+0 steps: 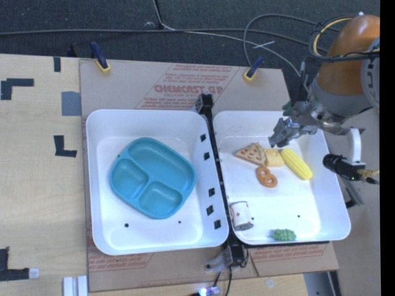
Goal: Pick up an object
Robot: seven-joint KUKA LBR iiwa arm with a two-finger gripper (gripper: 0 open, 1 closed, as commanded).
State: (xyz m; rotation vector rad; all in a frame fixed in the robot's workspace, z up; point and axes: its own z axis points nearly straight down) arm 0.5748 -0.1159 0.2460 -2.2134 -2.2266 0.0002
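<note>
The right bin (pixel 321 227) holds a tan pizza-slice toy (pixel 250 154), a yellow corn cob (pixel 296 163), a small yellow block (pixel 273 159), an orange pretzel (pixel 267 177), a small white-and-brown cup (pixel 240 214) and a green broccoli piece (pixel 284 234). My gripper (pixel 281 135) hangs over the upper part of the right bin, just above and right of the pizza slice and above the yellow block. Nothing shows between its fingers.
The left bin (pixel 99 227) carries a blue three-compartment plate (pixel 152 177). A black divider (pixel 212 165) runs between the two bins. Cables loop across the dark floor behind the bench. Clamps (pixel 100 58) hold the cardboard base at the back.
</note>
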